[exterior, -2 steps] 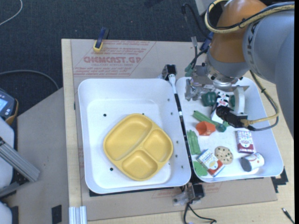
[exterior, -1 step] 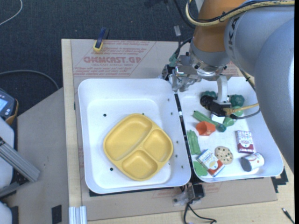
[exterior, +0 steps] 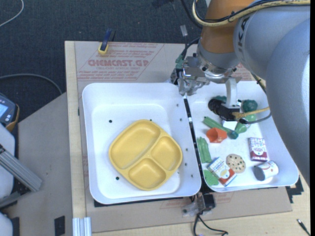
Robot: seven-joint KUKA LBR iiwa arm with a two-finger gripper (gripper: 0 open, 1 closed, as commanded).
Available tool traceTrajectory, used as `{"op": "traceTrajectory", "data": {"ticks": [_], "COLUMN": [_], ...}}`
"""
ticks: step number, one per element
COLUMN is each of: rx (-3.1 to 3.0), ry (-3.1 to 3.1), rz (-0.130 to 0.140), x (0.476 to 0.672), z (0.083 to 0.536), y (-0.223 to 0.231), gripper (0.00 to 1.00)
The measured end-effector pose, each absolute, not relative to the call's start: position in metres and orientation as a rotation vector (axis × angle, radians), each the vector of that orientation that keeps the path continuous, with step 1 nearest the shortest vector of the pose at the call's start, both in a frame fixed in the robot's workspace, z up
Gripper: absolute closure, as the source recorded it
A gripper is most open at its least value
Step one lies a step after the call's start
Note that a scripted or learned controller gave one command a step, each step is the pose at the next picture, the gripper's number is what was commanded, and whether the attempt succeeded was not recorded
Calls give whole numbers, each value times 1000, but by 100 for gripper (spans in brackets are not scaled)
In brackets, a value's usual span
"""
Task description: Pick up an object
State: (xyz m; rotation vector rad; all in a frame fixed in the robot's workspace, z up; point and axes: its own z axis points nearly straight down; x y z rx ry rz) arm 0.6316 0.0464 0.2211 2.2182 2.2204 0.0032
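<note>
Closest to the lens, the grey arm [exterior: 283,48] is seen filling the upper right corner, with its orange band [exterior: 229,14] above the wrist. The pincer [exterior: 188,88] is held low over the far rim where the two bins meet. Whether it is open or shut cannot be told, and nothing is seen gripped in it.

Just right of the pincer lies the right bin [exterior: 248,181], where the loose objects are gathered. A teal piece [exterior: 249,104] is found near the bin's far side, and a slim green stick [exterior: 212,123] is set slantwise beside an orange cup-like piece [exterior: 215,134]. A second teal piece [exterior: 239,129] lies just right of the orange one. Along the left wall a long green item [exterior: 203,150] is laid. Nearer the front, a small carton [exterior: 221,170] and a round cookie [exterior: 236,163] lie side by side. A red-and-white packet [exterior: 257,149] and a white-and-red can [exterior: 266,171] are placed close to the arm's edge.

In the left bin [exterior: 98,112], a yellow divided plate [exterior: 145,154] is set alone, well apart from the pincer.

Both bins are carried on a tabletop [exterior: 78,146] covered with a printed brown sheet. A yellow-and-blue clamp [exterior: 104,42] is fixed at its far edge.
</note>
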Motion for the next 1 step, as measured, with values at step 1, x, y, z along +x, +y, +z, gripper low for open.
{"op": "traceTrajectory", "data": {"ticks": [1], "rx": [2217], "ry": [2221], "rz": [4], "x": [642], "z": [232], "y": [45], "gripper": [100]}}
